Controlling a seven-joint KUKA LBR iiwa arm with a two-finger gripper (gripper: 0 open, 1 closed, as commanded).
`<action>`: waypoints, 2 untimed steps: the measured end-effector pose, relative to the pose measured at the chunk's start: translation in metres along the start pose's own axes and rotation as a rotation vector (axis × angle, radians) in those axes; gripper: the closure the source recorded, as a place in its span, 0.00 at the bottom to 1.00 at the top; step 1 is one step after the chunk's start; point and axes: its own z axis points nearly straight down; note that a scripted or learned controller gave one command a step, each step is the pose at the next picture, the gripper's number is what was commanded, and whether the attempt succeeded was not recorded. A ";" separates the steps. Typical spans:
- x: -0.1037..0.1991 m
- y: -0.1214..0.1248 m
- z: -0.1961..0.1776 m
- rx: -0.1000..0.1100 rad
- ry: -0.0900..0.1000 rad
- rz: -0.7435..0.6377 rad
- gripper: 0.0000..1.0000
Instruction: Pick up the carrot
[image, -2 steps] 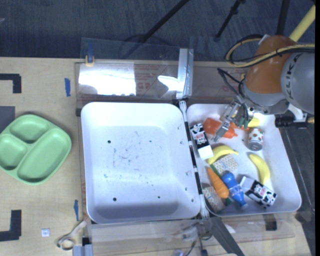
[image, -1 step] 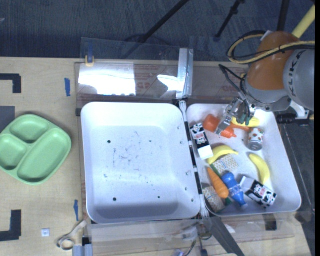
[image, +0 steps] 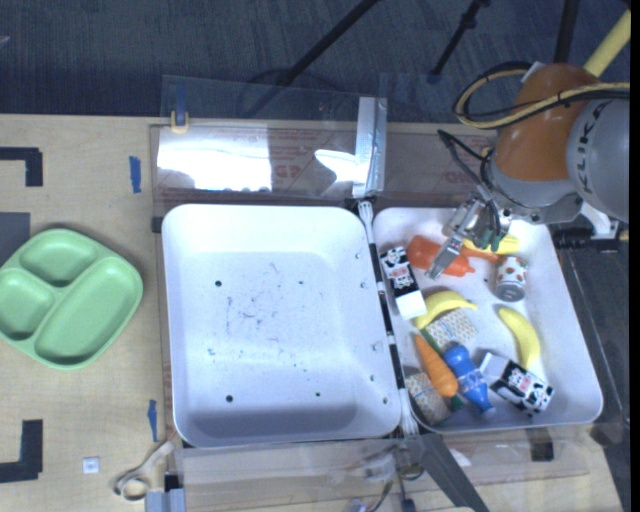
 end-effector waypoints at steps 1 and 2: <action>0.007 0.000 0.031 0.008 0.011 -0.323 0.00; 0.017 0.022 -0.001 0.004 0.002 -0.486 0.00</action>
